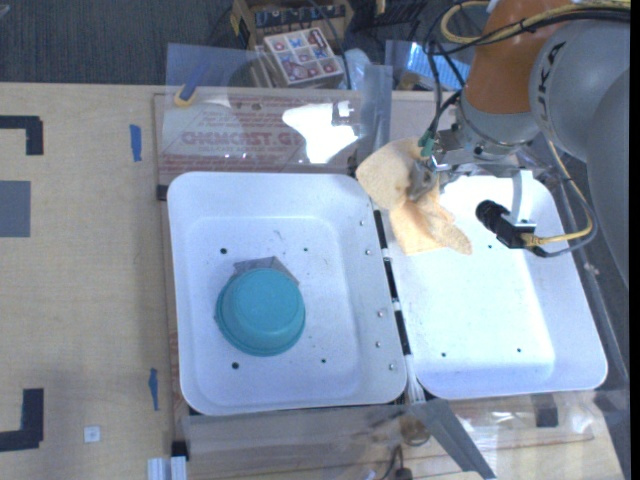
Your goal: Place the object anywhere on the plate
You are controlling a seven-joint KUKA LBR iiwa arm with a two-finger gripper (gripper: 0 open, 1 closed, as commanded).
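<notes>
Two shallow white bins sit side by side on the bench. Left bin: a teal plate, bowl-like and apparently upside down, rests on the floor toward the near left, partly covering a small grey patch just beyond it. Right bin: a crumpled yellow cloth lies at its far-left corner, draped up over the rim next to the divider between the bins, with one end trailing onto the bin floor. The gripper is down over the cloth at that corner, under the arm's orange band; its tips seem buried in the fabric, and whether they are apart or pinched on the cloth cannot be told. Cloth and plate lie well apart, in separate bins.
</notes>
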